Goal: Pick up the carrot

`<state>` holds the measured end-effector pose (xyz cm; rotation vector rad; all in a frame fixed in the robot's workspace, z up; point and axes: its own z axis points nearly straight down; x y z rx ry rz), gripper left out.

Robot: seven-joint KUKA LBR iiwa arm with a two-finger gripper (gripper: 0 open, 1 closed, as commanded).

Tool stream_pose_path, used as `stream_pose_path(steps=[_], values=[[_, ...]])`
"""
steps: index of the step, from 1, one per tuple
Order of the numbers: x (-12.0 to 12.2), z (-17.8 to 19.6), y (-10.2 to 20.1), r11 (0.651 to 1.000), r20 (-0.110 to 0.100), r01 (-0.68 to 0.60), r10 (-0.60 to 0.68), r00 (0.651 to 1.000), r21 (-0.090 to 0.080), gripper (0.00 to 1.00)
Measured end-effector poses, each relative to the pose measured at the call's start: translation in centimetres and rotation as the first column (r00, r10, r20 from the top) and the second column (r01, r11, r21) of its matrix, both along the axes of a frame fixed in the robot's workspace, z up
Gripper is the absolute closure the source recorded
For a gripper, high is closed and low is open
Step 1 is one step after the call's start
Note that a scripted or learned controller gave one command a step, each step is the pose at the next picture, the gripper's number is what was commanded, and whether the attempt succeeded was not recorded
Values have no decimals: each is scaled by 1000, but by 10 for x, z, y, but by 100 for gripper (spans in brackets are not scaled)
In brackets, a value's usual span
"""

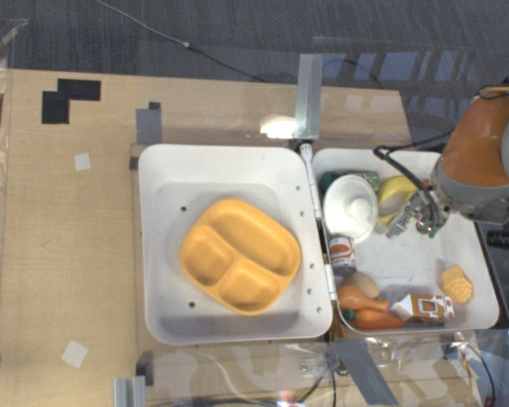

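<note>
Wooden worktop (pixel 68 253), two bins | carrot (pixel 375 318) in right bin's (pixel 479 261) near corner: stiff, smooth, best taken mid-length | tool (pixel 414 216) well apart; grip state unclear.

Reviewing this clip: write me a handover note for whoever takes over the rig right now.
Gripper: over the right white bin, near the yellow banana-shaped toy and round white bowl; holds nothing I can see.
Orange carrot: lying at the right bin's near-left corner, beside a small can and orange carton.
Done: nothing.
Left: move to the carrot, grasp, lift.
</note>
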<state>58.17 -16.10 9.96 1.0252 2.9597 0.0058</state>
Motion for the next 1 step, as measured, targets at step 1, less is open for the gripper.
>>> stream_pose_path(steps=[1], values=[[-2,0,-3,1000,-3,4,-4,1000,-1,0]])
